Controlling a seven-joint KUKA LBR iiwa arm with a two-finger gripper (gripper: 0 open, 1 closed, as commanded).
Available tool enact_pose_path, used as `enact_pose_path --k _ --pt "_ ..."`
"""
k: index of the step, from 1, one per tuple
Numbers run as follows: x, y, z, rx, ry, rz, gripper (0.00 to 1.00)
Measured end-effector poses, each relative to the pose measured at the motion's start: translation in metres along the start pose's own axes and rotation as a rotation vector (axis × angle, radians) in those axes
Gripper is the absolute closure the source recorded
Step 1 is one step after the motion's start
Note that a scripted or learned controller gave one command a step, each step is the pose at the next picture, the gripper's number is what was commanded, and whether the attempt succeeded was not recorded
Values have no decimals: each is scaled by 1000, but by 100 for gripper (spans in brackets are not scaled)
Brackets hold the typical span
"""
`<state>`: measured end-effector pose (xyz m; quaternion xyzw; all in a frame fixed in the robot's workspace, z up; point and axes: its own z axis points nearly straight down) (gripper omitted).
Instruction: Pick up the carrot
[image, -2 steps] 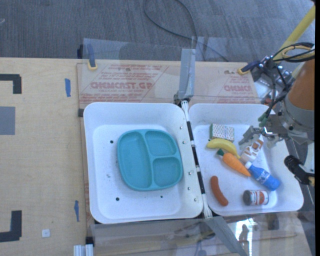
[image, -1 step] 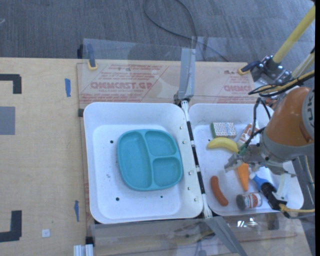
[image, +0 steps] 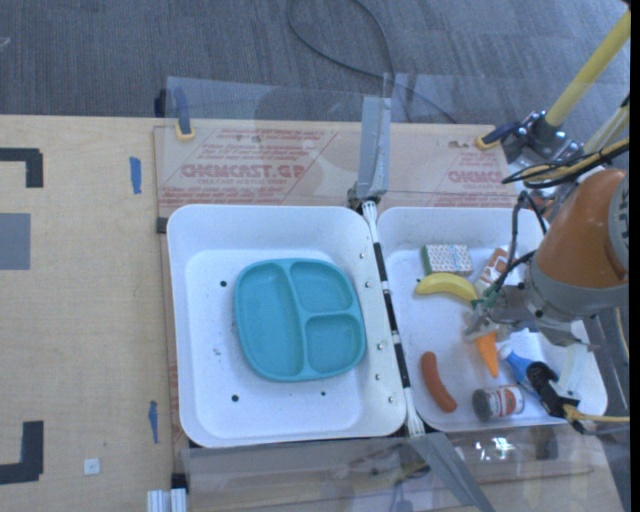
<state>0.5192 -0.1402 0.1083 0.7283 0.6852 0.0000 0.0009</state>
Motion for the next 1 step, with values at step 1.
enact_pose_path --k 1 --pt "66 35 -76 2 1 88 100"
